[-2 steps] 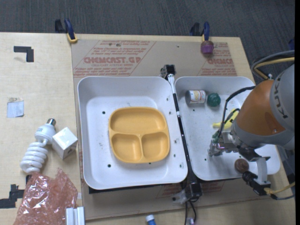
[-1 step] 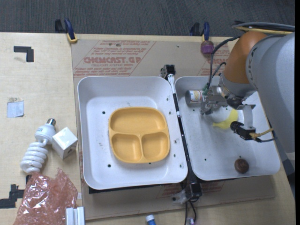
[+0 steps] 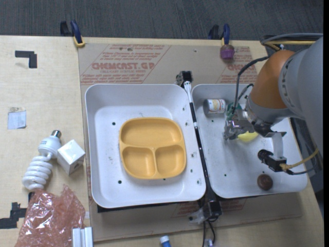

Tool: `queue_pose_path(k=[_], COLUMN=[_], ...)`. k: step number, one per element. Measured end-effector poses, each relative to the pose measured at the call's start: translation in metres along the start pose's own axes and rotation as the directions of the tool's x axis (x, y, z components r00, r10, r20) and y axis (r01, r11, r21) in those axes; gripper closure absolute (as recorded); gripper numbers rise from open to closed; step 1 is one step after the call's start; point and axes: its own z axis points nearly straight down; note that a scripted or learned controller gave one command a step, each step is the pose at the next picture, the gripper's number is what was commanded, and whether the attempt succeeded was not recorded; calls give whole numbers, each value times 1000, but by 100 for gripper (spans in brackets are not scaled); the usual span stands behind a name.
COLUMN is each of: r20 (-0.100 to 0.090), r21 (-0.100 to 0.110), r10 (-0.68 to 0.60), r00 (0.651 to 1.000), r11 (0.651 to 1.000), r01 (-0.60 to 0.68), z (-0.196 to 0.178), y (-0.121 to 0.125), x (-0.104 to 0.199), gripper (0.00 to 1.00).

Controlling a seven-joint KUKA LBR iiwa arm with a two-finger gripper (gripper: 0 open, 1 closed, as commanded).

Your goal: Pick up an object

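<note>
1. A small yellow object lies in the right bin, near its middle, partly hidden under the wrist of the arm.
2. The gripper sits low over the bin floor just to the left of the yellow object, touching or almost touching it; whether its fingers are apart or together cannot be told from this angle, and nothing is plainly seen between them.
3. A small white jar lies on its side near the upper edge of the same bin, just above the gripper and apart from it.
4. A brown round object rests near the lower right corner of the right bin, well apart from the yellow object.
5. A black fitting with a cable hangs from the arm between the yellow object and the brown one.
6. The left bin holds a yellow divided tray, lying flat at its centre.
7. On the bench to the left of the bins lie a spiral light bulb, a white cube touching it, and crumpled pink wrapping.
</note>
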Motion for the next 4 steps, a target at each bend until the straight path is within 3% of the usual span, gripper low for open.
queue_pose_path(k=[1, 2, 3, 4], r20=[0, 1, -1, -2], r21=[0, -2, -1, 18], r10=[2, -1, 3, -1], r00=[1000, 1000, 1000, 1000], r11=[1000, 1000, 1000, 1000], r01=[-2, 1, -3, 1], z=[0, 0, 0, 3], y=[-36, 17, -42, 76], x=[-9, -4, -6, -12], gripper=[0, 0, 0, 0])
